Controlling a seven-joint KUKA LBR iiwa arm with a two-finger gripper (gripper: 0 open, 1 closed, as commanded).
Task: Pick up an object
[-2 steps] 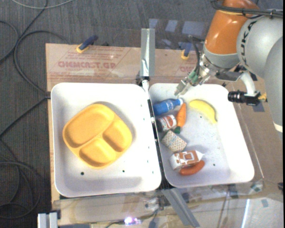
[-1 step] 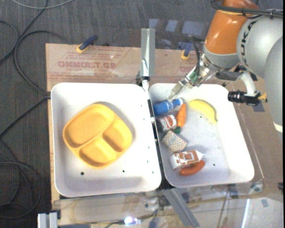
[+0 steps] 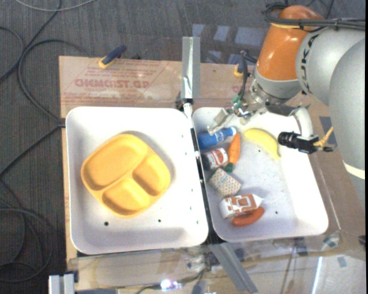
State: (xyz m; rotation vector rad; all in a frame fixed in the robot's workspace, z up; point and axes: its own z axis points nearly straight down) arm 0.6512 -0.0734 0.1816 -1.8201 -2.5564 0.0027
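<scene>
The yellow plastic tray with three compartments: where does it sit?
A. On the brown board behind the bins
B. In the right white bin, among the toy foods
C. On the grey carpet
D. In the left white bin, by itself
D: the yellow plastic tray with three compartments lies alone in the left white bin, while the banana, carrot and other small items lie in the right white bin.

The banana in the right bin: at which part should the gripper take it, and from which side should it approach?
Probably the middle of the banana, coming straight down from above. It lies flat on the floor of the right bin, curved and narrow, so fingers closing across its width should fit. Its lower right flank faces bare floor, while the carrot lies close on its left, so keep the fingers clear of that side.
</scene>
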